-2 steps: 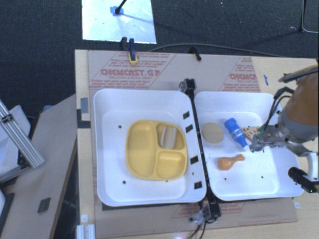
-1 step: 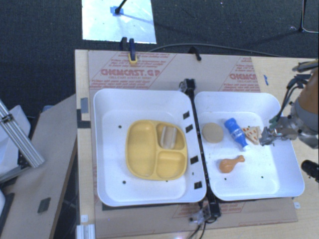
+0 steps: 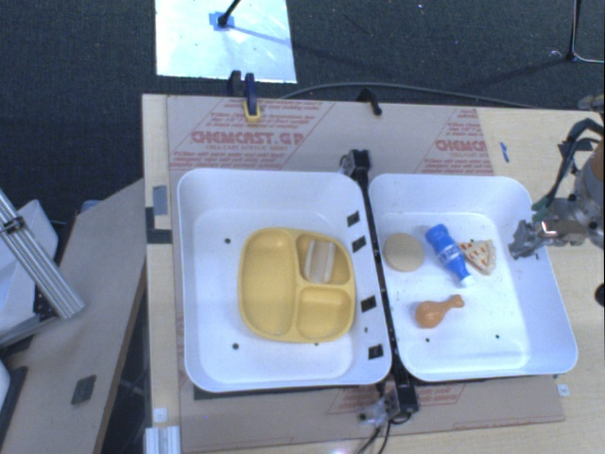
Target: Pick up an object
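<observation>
Camera view. The gripper (image 3: 526, 238) hung at the right rim of the right bin (image 3: 544, 296); whether it was wide or narrow could not be told. Left of that rim lay a toy pizza slice (image 3: 479, 254), a blue bottle (image 3: 446, 252), a tan disc (image 3: 404, 252) and a toy drumstick (image 3: 438, 310). The drumstick, lying apart, probably offered the cleanest approach, across its narrow neck.

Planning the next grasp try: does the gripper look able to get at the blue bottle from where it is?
Probably yes. The gripper hovers at the right bin's edge, nothing lying over the blue bottle, though the waffle piece touches its side.
</observation>
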You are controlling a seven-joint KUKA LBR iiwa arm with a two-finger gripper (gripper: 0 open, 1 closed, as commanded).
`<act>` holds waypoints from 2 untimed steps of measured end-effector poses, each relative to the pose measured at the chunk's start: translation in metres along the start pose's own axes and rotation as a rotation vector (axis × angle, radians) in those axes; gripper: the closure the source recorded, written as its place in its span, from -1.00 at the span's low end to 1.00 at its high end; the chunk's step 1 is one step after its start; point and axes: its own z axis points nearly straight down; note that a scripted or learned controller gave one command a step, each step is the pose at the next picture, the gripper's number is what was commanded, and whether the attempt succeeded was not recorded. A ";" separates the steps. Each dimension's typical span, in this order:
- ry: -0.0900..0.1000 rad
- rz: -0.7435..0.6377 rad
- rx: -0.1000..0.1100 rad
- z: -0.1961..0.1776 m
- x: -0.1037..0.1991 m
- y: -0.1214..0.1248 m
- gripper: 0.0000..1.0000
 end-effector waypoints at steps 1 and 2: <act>0.001 0.000 0.002 -0.021 0.000 0.001 1.00; 0.004 -0.005 0.003 -0.024 0.054 0.018 1.00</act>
